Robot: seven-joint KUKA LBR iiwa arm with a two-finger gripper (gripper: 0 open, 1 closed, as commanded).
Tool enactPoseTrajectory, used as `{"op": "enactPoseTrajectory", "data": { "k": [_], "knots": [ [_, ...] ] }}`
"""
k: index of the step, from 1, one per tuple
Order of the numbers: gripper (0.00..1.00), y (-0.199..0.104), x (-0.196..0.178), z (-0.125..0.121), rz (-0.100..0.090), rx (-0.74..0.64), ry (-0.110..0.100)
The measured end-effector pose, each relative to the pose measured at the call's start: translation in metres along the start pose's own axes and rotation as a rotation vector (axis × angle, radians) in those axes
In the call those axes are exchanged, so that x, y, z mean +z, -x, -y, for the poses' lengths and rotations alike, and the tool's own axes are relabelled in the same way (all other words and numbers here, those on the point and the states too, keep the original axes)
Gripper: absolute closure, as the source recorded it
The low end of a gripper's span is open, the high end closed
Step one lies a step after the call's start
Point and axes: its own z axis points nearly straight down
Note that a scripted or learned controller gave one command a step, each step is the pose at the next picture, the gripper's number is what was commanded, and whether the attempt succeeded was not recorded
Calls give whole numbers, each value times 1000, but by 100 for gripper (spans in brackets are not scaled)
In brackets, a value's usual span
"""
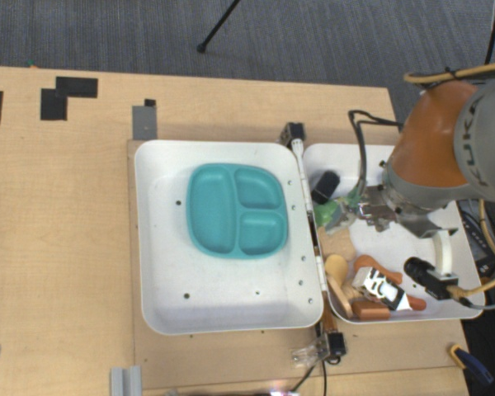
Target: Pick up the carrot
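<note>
Carrot (pixel 367 264) is lying in the right bin (pixel 396 242), off to the right of the teal divided plate (pixel 235 210) and a bit nearer the camera than it. It's packed in with other stuff: a wooden spoon (pixel 337 271) just on its plate side, a white-and-black item (pixel 381 285) touching it, and a reddish-brown sausage-looking piece (pixel 370 310) nearest of all. Further back, about level with the plate, the gripper (pixel 356 201) hangs over the same bin, just beside a green thing (pixel 326 214), well apart from the carrot. Honestly can't tell if it's open or clamped, or whether it touches the green thing. Beyond that sits a black object (pixel 324 186). The plate itself is in the left bin (pixel 165 287).
</note>
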Motion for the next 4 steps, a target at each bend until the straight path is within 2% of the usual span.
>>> {"op": "enactPoseTrajectory", "data": {
  "k": [1, 2, 3, 4],
  "knots": [
    [0, 51, 46, 41, 0, 227, -2],
    [0, 52, 97, -60, 2, 306, 8],
    [0, 56, 23, -80, 2, 98, 5],
    [0, -23, -39, -22, -4, 223, 3]
  ]
}}
